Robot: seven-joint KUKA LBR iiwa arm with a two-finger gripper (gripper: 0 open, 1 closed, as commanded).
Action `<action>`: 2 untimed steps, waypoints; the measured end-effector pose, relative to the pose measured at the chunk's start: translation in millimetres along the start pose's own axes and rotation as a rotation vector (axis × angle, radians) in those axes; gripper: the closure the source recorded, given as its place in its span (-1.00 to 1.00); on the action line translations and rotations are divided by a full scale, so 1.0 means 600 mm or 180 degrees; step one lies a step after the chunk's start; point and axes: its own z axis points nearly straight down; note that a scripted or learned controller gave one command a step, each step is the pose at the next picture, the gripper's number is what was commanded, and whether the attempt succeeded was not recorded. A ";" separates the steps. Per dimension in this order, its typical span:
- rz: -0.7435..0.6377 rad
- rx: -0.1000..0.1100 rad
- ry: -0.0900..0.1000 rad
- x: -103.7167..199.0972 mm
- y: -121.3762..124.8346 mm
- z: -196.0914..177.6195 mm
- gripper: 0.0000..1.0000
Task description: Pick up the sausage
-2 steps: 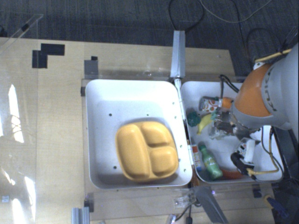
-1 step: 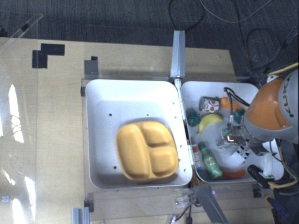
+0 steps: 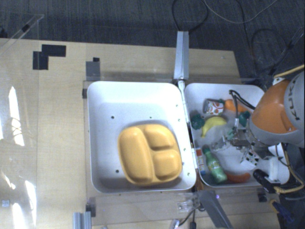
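Wooden worktop (image 3: 52,142) before you carries two white bins: the left bin (image 3: 100,99) holds a yellow sectioned tray (image 3: 149,153), the right bin (image 3: 248,88) a can (image 3: 214,107), banana (image 3: 213,123) and green bottle (image 3: 214,164). Your sausage (image 3: 237,177) lies at the right bin's near edge, just beside the bottle's base. Gripper (image 3: 237,138) hangs over that bin's middle, near the banana; whether the jaws are wide or closed you cannot tell.

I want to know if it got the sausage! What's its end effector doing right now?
End effector: low in the right bin; open or closed cannot be told. The sausage lies apart, unheld.
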 end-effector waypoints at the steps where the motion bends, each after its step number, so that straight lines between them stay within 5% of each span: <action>1: -0.1505 0.0028 0.0013 -0.091 -0.023 -0.078 -1.00; 2: -0.1504 0.0029 0.0014 -0.091 -0.023 -0.078 -1.00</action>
